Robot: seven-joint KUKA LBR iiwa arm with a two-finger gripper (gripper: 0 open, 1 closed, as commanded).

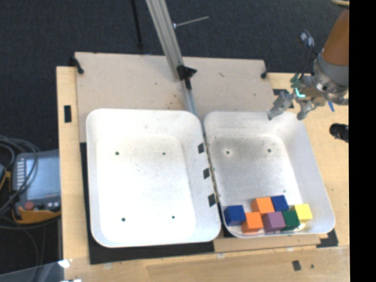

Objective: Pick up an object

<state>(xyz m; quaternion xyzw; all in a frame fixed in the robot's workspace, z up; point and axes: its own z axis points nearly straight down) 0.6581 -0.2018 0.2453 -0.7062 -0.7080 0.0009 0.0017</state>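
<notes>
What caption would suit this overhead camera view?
Gripper open above the right bin's far rim, coloured blocks clustered at its near edge.

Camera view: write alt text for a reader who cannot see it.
A grey arm's gripper hangs open above the far right corner of the right bin, holding nothing. Seven small blocks cluster at that bin's near edge: two blue, two orange, one purple, one green, one yellow. The left bin sits beside it on the bench.

Seven small cubes (267,214) lie clustered in the right bin's (305,157) near corner: two blue, two orange, one purple, one green and one yellow, mostly touching.
</notes>
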